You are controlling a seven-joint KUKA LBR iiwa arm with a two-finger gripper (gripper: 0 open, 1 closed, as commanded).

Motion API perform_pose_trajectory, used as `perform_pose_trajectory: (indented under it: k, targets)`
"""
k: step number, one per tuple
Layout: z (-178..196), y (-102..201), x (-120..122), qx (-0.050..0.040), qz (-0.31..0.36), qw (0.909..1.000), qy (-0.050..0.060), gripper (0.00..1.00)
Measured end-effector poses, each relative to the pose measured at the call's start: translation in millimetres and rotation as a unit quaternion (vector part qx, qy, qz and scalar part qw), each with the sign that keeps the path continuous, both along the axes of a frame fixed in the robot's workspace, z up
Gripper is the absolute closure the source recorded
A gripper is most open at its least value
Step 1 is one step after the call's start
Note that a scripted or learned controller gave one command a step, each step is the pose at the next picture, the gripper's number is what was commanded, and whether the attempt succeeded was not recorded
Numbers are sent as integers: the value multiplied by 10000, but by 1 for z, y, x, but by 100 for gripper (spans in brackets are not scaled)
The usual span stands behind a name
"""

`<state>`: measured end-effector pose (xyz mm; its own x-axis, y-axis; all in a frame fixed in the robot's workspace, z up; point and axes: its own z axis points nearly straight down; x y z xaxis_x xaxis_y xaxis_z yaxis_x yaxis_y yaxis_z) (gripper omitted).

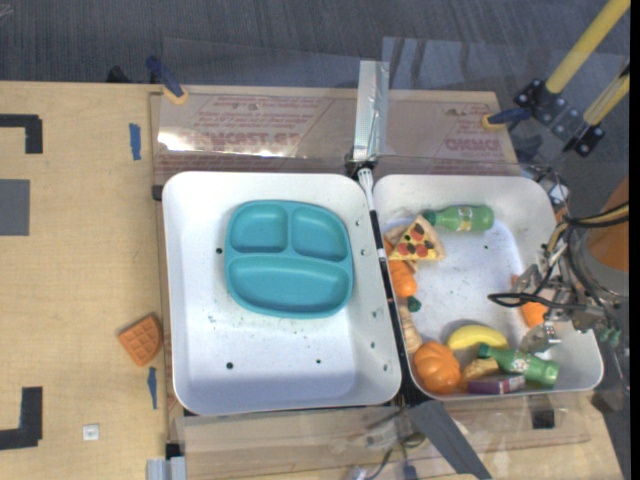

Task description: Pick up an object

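Camera view is showing the gripper [548,313] hanging low over the right edge of the right bin [455,193], tangled with dark cables; whether it is open or closed I cannot tell, and nothing is visibly gripped by it. A small orange piece [535,313] is lying right beside it, touching or nearly so.

Just below, a green bottle [538,370] is lying on its side along the bin's front wall, with a yellow banana [477,338] beside it and a purple stick-like piece [497,386] under them. An orange pumpkin-like toy [438,365] is sitting at the front left corner. Further off, a carrot [403,280] and a pizza slice [416,241] are resting along the left wall, and a second green bottle [460,218] is lying near the back.

These are looking like toy foods: probably light, stiff, hollow plastic, smooth and somewhat slippery, not fragile. The banana seems the easiest pick, taken across its narrow middle; the bottles would suit a pinch across the body, though they may roll. The front pile is crowded, so neighbours could get nudged.

The left bin [190,298] is holding a teal divided plate [290,258]. An orange waffle-like toy [141,339] is lying on the wooden bench [70,268].

Reddish printing is showing on the clear sheets behind the bins, too faint to read. The bottle labels are illegible.
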<state>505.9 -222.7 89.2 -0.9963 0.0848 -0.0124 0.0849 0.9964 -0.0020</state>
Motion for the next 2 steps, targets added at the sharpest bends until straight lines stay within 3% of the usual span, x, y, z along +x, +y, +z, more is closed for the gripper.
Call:
perform_pose_trajectory:
  k: [1,2]
  targets:
    - [14,0,4,-24,12,10000,-62,100]
    - [91,83,44,18,-71,10000,-16,100]
